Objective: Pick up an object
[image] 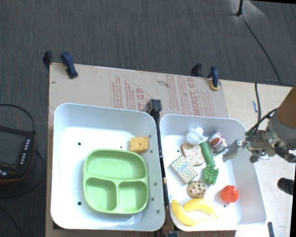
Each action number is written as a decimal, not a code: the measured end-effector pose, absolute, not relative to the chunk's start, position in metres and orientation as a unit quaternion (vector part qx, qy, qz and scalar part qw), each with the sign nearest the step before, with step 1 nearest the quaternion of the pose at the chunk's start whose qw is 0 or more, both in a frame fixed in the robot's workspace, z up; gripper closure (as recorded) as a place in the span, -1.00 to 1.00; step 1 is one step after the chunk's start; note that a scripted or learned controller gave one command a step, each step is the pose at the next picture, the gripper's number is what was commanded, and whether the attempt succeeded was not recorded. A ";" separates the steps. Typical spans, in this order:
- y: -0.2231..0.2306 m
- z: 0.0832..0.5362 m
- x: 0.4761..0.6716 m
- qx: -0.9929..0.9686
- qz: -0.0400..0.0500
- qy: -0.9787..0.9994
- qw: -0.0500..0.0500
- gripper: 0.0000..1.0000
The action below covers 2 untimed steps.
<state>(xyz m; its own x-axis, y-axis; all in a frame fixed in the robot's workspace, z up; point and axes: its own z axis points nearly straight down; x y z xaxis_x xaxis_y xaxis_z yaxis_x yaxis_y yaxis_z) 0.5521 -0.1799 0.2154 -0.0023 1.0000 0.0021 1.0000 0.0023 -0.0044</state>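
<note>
The left bin [66, 133] held a green tray [116, 180] and a cheese wedge [140, 144]. The right bin [246, 203] held the likely picks: crackers [184, 170], cookie [196, 189], banana [194, 211], green bean [208, 160], can [218, 142], tomato [229, 193]. The gripper [232, 150] hung at that bin's right edge, nothing visibly in it; I could not tell its opening. Best to centre over something isolated, like the tomato, then descend straight.
</note>
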 end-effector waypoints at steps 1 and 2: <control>-0.126 0.093 0.580 -0.706 0.001 -0.708 0.002 -1.00; -0.126 0.101 0.581 -0.707 0.001 -0.707 0.004 1.00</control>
